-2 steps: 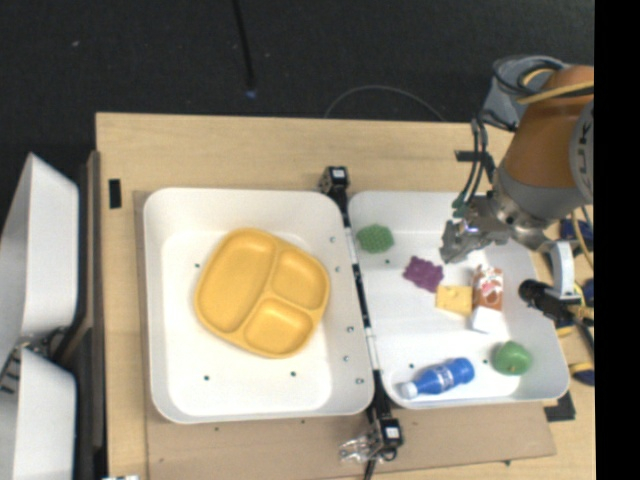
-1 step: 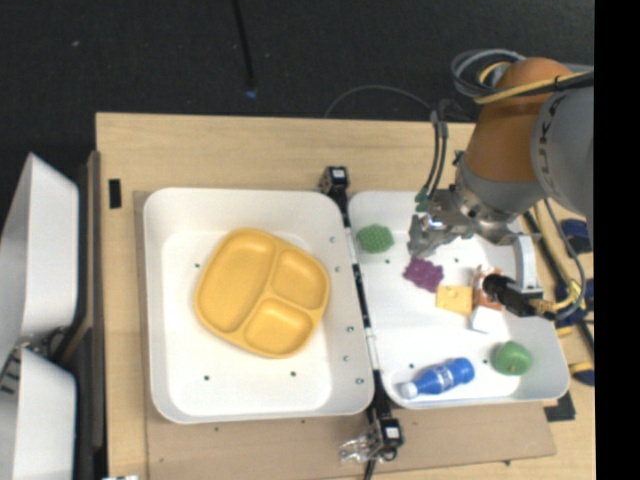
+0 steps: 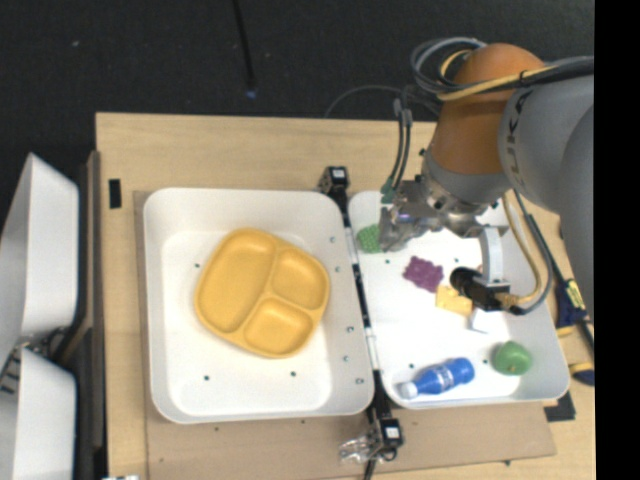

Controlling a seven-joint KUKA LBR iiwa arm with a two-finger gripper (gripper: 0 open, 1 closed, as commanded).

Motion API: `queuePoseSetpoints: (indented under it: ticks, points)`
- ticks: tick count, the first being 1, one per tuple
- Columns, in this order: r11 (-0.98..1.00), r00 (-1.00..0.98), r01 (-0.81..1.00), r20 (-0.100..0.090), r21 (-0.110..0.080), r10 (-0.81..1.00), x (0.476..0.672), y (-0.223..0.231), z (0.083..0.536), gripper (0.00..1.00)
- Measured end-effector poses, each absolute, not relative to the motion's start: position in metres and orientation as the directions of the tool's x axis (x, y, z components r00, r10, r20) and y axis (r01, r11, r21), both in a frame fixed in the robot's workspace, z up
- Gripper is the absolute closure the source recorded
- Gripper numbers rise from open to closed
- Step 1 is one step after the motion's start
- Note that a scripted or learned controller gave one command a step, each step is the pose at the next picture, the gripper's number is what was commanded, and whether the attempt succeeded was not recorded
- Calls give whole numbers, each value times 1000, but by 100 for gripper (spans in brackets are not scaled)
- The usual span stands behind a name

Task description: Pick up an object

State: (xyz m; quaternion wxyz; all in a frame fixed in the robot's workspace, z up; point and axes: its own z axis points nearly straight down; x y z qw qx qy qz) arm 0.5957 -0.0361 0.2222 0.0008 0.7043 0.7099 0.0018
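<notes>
Left bin [image 3: 160,298]: holds one yellow divided plate [image 3: 262,291], three compartments, lying flat near the middle at a slight turn. There is bare white floor on every side of it and it is well apart from all four walls. Right bin [image 3: 400,343]: holds the smaller items, loosely scattered, as suits a pick of any one of them. Small green piece [image 3: 368,237]: far left corner, just beside the wall shared with the left bin; probably the intended pick, since the claw is nearest to it. Gripper [image 3: 392,226]: low over that same corner, just beside the green piece. The view here is dim and cluttered, so I cannot tell whether the claw is apart or together, nor whether it has the piece. Room is tight, with two walls meeting close by, so an approach from the open floor on the right looks easier. Purple piece [image 3: 423,272]: mid-bin, open floor to its left and below. Yellow block [image 3: 454,303]: just beside the purple piece, to its lower right. Blue bottle [image 3: 440,377]: on its side near the front wall, likely to roll if nudged. Green ball [image 3: 511,358]: near the front right corner. Arm [image 3: 480,118]: grey with an orange band, reaching in from the right above the far edge of the right bin.
</notes>
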Motion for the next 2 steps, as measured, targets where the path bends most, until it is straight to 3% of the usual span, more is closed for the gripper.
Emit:
queuePoseSetpoints:
  ticks: [2]
  points:
    - [7,-7,1000,1,1,1000,600,67,215,100]
